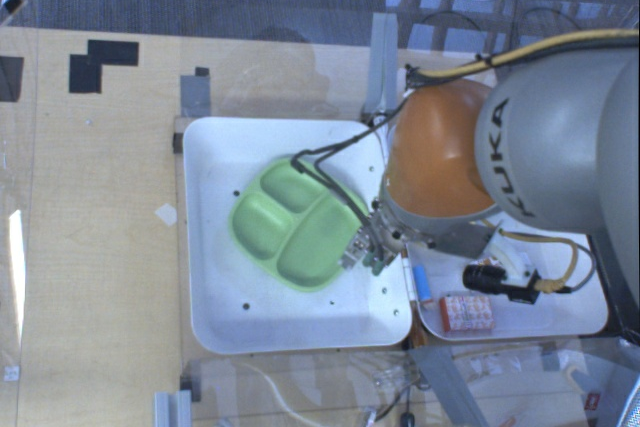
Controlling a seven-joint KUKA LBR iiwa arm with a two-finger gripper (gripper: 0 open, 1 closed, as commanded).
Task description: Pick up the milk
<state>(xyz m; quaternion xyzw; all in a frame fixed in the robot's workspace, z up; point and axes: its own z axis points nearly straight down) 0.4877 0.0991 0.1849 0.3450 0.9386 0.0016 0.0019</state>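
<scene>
The gripper [368, 250], its grip impossible to tell, hangs over the green plate [295, 227] in the left bin [215, 315], apparently searching; next it must find the milk.

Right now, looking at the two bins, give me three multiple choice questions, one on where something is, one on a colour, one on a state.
1. Where does the divided plate lie?
A. in the left bin
B. in the right bin
C. on the wooden bench outside the bins

2. What colour is the divided plate?
A. red
B. light green
C. black

3. How does the divided plate rest?
A. standing on its edge against the bin wall
B. flat on the bin floor, compartments facing up
C. lifted clear of the bin by the arm

Answers:
1. A, the plate sits inside the left bin, left of the small red patterned box in the right bin.
2. B, its whole surface is light green.
3. B, all three compartments open upward, and the gripper sits at its right rim.
</scene>
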